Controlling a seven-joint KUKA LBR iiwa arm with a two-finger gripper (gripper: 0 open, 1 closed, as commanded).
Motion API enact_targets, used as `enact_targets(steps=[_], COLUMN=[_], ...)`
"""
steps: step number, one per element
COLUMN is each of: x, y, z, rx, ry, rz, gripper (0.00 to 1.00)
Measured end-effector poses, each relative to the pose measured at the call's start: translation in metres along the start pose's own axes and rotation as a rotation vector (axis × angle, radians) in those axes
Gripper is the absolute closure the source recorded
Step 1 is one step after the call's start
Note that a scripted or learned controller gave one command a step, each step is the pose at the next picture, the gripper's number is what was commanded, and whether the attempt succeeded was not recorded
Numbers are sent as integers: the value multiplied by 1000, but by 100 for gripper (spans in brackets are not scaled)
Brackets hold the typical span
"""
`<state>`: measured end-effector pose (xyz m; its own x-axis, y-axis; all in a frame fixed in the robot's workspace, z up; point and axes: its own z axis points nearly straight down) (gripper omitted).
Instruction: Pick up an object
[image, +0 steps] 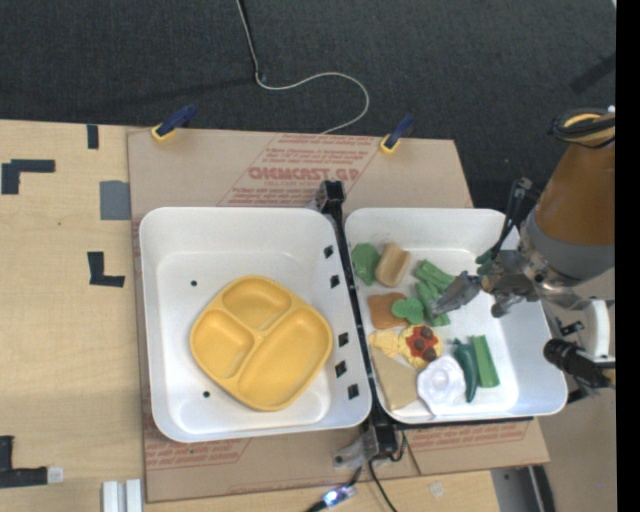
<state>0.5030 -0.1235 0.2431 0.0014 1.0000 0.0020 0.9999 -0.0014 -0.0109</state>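
Fingers (455, 297) hang over the green toy (432, 278), bin's (520, 395) two o'clock; we cannot tell their state. Crowded neighbours risk a snagged grasp.

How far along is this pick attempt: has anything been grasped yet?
No lift shows yet. The grey two-finger gripper is low in the right white bin, at the green leafy toy pieces; whether it grips one is unclear. The other toy food pieces lie in that bin. The yellow divided plate sits in the left white bin.
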Motion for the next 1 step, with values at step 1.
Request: enact_targets(steps=[1], x=[0], y=[2], z=[-5], rx=[-9], ry=[-2], rz=[-3], gripper=[0])
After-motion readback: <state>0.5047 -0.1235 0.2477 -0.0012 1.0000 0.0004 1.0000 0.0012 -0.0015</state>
